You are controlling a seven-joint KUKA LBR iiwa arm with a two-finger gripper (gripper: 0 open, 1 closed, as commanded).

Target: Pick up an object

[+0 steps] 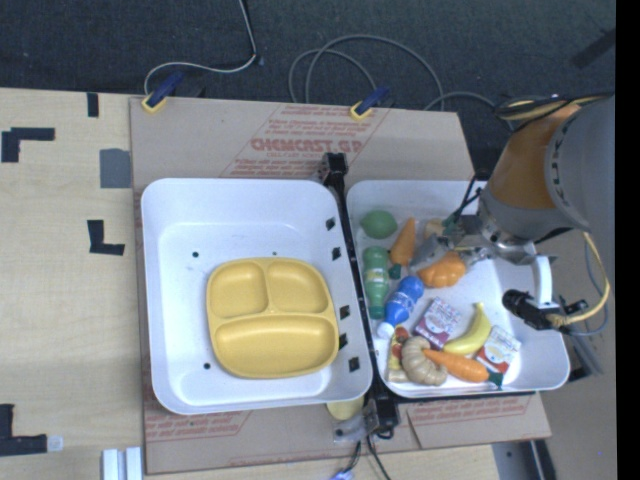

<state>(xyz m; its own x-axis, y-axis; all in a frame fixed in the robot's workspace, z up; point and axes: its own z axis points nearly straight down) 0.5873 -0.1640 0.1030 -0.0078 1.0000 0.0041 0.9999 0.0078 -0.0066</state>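
The right bin [545, 368] holds several toy foods. An orange pepper [443, 270] lies near its middle, with a small orange carrot [403, 240] and a green ball [378, 223] to its left. My gripper [452, 236] hangs low over the bin's upper middle, just above and touching or nearly touching the orange pepper. The grey wrist and orange band [522, 173] hide the bin's far right corner. Nothing is visibly lifted.
A green bottle [376, 280], a blue bottle [403, 298], a banana [470, 333], a long carrot [460, 365], a brown root [420, 361] and two packets [438, 320] crowd the right bin's front. The left bin [170, 228] holds a yellow divided plate [272, 316].
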